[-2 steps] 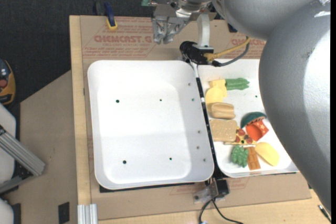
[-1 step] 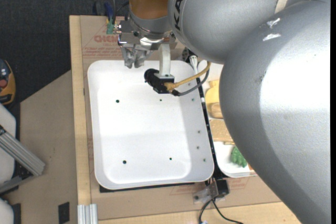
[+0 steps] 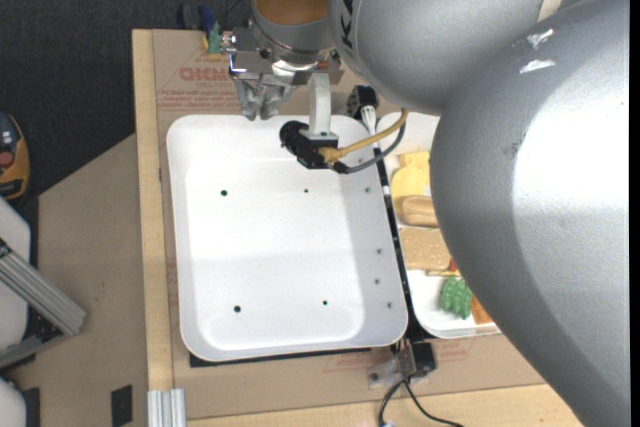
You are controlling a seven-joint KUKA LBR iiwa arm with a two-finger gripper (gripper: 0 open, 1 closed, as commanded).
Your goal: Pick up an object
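Observation:
My gripper (image 3: 262, 103) hangs over the far rim of the left white bin (image 3: 190, 245), near its far-left corner. I see no object at its tip. The objects lie in the right bin (image 3: 436, 325), mostly hidden under the grey arm (image 3: 500, 115). A pale yellow piece (image 3: 410, 181) shows there, with a tan piece (image 3: 424, 251) nearer the camera and a small green object (image 3: 456, 296) nearest the front. The gripper is well to the left of all of them.
A black fitting with a cable (image 3: 305, 143) hangs from the wrist over the left bin's far edge. Both bins rest on a brown cardboard sheet (image 3: 150, 165). Metal rails (image 3: 40, 290) lie at the left, beyond the bench.

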